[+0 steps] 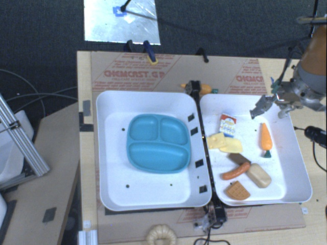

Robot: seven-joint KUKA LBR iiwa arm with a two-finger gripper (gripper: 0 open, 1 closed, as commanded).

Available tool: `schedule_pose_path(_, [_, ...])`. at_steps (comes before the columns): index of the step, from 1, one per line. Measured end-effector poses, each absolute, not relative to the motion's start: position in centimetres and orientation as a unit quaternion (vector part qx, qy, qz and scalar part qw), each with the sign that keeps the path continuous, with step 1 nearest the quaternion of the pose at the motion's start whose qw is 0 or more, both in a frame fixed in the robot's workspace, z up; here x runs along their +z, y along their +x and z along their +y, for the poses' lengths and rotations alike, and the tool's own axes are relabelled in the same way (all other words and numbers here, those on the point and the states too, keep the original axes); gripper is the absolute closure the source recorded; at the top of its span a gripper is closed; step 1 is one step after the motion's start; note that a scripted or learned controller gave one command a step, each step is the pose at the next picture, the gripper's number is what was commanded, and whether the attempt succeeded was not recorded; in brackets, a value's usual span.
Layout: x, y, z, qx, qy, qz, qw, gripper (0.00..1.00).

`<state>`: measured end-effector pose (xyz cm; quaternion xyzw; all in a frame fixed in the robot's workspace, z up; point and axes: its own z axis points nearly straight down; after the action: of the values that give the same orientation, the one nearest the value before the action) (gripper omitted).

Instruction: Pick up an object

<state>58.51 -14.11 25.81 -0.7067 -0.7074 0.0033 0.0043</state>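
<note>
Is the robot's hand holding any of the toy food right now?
No, nothing is held. The end effector hangs open above the right bin's far edge, with nothing between its fingers. The carrot lies just below it, untouched.

Two white bins (110, 137): one blue plate (158, 143), and seven toy foods (265, 137) (carrot, sausage, cracker among them).

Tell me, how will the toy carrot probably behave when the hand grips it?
The carrot tapers toward one end, so it may slip along pinching fingers. Its rounded body could roll on the smooth bin floor if nudged. It looks like light, stiff plastic.
</note>
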Motion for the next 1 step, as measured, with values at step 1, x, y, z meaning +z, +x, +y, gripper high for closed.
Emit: schedule_pose_path(1, [26.55,58.71,-14.07,-0.0005,-0.706,-0.708,-0.001,0.00])
